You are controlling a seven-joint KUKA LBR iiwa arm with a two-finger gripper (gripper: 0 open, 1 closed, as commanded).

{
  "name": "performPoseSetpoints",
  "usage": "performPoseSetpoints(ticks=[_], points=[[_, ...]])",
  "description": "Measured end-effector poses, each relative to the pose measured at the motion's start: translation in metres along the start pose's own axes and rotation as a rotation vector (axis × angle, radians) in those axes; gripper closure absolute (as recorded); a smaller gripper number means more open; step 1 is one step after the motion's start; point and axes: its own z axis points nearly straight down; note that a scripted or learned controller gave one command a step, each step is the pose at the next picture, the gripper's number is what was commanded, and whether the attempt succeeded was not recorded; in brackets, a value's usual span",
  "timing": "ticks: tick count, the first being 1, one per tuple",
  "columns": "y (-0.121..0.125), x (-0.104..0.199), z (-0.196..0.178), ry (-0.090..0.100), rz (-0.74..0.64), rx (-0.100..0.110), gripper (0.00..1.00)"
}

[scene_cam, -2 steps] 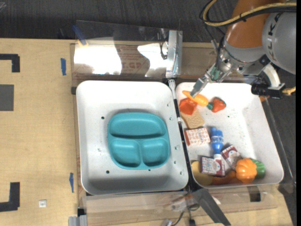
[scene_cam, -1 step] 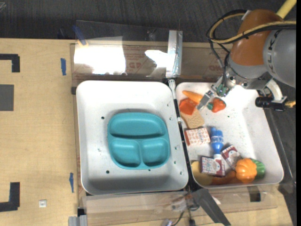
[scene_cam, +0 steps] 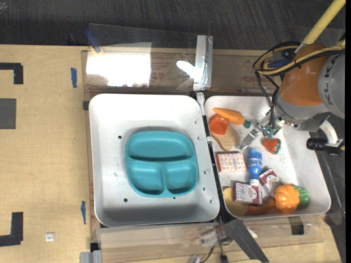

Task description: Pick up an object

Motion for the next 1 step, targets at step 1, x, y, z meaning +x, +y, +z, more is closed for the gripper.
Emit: performPoseSetpoints(ticks=[1], points=[[-0.0487, 0.0384, -0.0007, 0.001, 0.082, -0.001, 0.00]])
